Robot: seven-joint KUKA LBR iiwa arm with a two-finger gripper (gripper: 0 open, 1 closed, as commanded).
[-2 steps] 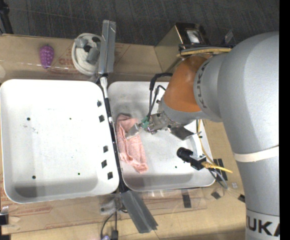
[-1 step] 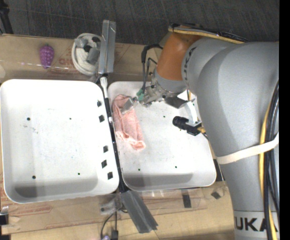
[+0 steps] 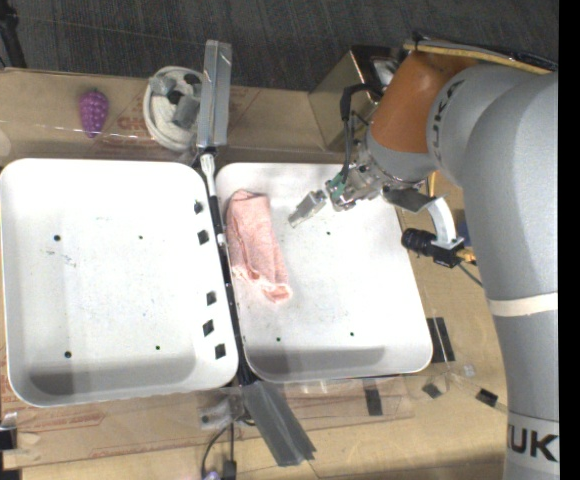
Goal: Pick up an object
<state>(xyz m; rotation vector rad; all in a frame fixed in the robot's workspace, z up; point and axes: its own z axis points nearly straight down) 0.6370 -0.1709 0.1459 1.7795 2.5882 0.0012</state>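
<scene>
In the camera view, the gripper (image 3: 308,206) hangs over the far part of the right bin (image 3: 390,313), just right of a pink folded cloth (image 3: 255,245); whether it is open I cannot tell. The cloth lies along that bin's left wall, free of the gripper. Beyond the left bin (image 3: 100,278) sits a purple grape-like toy (image 3: 93,111)

Grey arm (image 3: 500,218), orange band (image 3: 410,103)

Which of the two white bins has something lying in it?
The right bin, the one under the gripper. A pink cloth lies along its left side, by the divider; the left bin shows just bare white floor.
</scene>
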